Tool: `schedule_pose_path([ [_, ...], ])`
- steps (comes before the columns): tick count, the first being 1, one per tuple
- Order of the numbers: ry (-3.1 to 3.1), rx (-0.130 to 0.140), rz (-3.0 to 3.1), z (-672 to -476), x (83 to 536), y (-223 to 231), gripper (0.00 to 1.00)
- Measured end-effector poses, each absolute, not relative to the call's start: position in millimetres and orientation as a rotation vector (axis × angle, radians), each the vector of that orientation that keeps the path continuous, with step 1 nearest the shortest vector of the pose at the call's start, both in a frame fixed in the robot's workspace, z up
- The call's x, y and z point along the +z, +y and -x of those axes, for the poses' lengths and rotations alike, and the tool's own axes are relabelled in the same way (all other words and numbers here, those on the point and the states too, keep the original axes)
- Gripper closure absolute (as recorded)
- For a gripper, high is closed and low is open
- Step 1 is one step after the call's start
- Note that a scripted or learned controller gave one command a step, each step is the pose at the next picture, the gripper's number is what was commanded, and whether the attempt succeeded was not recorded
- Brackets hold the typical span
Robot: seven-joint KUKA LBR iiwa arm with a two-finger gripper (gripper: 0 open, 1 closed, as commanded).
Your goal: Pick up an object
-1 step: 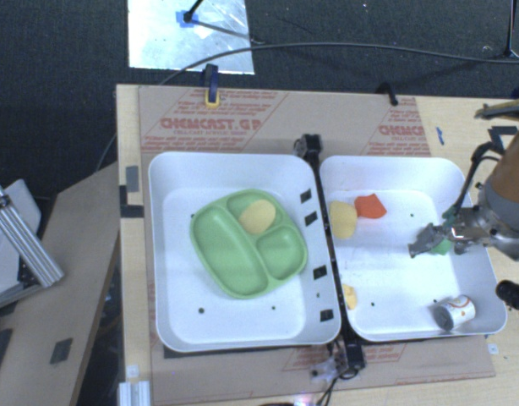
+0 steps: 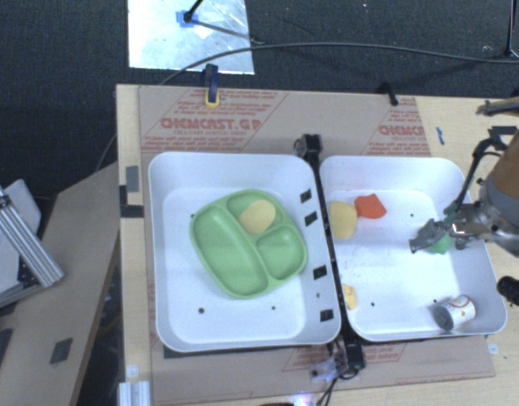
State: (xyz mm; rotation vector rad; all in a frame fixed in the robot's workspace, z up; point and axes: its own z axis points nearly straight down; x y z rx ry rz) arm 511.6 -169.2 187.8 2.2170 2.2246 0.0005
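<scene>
Gripper (image 2: 430, 240) low in the right bin (image 2: 395, 315), at three o'clock; touching a small green thing (image 2: 439, 245); cannot tell how the grip stands; orange block (image 2: 370, 206) lying toward ten o'clock, well apart.

The surface (image 2: 128, 252) is pale wood, overlaid by a brown printed sheet (image 2: 268, 121) (red lettering across its far strip). On that sheet sit two shallow white bins side by side: the right bin (image 2: 483, 269) directly beneath the jaws, the left bin (image 2: 171, 311) well off to their left
</scene>
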Motion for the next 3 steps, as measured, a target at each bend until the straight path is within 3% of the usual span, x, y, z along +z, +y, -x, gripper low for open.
schedule_pose_path([
  [2, 2.223, 0.000, -2.221, -502.1, 82.2, -168.5, 0.00],
  [3, 2.220, 0.003, -2.219, -503.5, 95.4, -168.9, 1.00],
])
